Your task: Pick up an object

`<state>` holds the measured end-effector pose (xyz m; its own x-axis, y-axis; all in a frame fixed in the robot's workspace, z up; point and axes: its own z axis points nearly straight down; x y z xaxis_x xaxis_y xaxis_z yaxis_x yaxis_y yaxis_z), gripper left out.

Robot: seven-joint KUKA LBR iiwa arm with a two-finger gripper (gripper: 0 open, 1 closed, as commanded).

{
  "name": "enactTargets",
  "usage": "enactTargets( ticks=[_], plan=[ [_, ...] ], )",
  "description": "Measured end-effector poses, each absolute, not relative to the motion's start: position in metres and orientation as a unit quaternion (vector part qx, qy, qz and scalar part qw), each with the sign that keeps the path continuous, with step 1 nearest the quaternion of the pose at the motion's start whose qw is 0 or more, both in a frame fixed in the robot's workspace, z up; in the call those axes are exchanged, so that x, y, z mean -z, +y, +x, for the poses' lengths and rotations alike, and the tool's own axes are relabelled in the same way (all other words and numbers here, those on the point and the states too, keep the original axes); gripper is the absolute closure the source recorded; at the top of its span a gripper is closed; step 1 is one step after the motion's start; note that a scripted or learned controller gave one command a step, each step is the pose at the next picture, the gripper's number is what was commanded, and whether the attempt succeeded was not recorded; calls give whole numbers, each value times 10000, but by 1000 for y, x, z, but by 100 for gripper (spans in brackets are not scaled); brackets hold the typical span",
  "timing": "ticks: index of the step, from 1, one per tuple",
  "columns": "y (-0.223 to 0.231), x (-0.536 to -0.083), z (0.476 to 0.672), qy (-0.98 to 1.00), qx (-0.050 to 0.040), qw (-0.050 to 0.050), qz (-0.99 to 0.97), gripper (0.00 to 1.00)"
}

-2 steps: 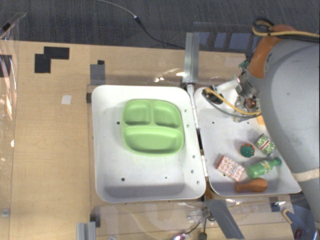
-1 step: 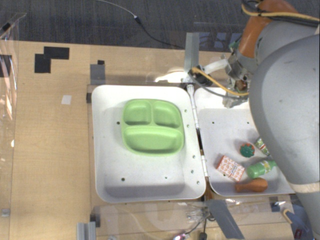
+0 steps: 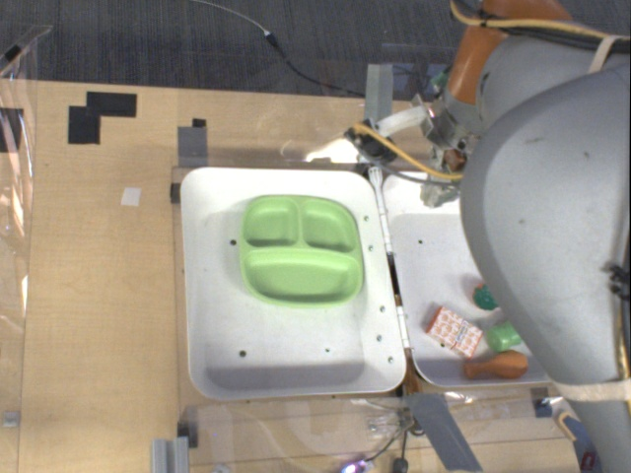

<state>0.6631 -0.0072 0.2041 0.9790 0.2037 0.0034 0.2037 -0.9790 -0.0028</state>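
- Across the counter (image 3: 89, 294), two white bins sit side by side, the left bin (image 3: 212, 353) holding a green divided tray (image 3: 299, 250) near its middle.
- Near the right bin's (image 3: 434, 264) front edge lie a red-and-white patterned box (image 3: 454, 331), a green block (image 3: 503, 338), an orange-brown piece (image 3: 496, 366) and, just behind them, a small dark green item (image 3: 484, 298).
- The grey arm (image 3: 552, 225) covers most of the right bin.
- Its end effector (image 3: 441, 190) sits by the bin's back edge, well apart from those items; how far open it is cannot be told.
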Motion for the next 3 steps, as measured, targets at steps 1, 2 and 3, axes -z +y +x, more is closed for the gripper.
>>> enactTargets(
  ticks=[1, 2, 3],
  plan=[
    [-11, -185, 663, -1122, 8, 9, -9937, 100],
    [18, -217, 664, -1039, 17, 13, -9946, 100],
    [11, -185, 663, -1015, 4, 6, -9948, 100]
  ],
)
